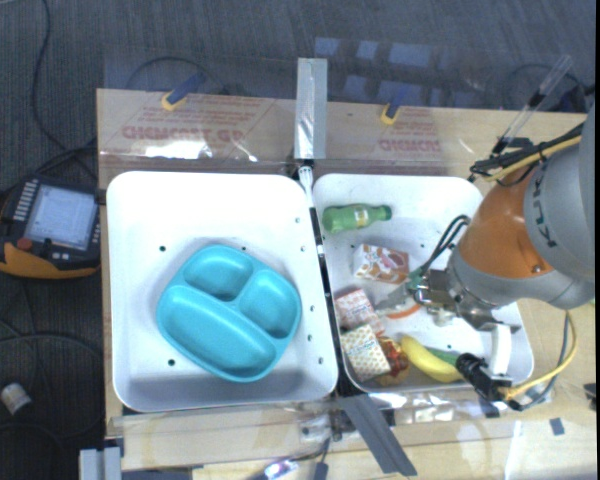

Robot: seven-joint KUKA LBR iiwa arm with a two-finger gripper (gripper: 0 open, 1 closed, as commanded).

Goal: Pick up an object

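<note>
Two-finger gripper [425, 290] sits low in the right white bin [450, 190], finger state cannot tell, just above the yellow plastic banana [426, 359]. Beside the banana lie small printed snack packets [365, 348], a crinkled pouch [380, 263] further up, green bottle [355, 216] beyond that. Far left of the banana, a turquoise three-compartment plate [230, 311] rests in the left white bin [140, 208].

This looks like a robotics lab. A plywood bench [230, 118] stands on dark grey carpet [130, 18] with loose cables trailing across it. A teach pendant [48, 228] with a lit screen lies on the floor to the left. Two white bins [130, 198] sit side by side, and the grey and orange arm [525, 243] reaches in from the right.
</note>
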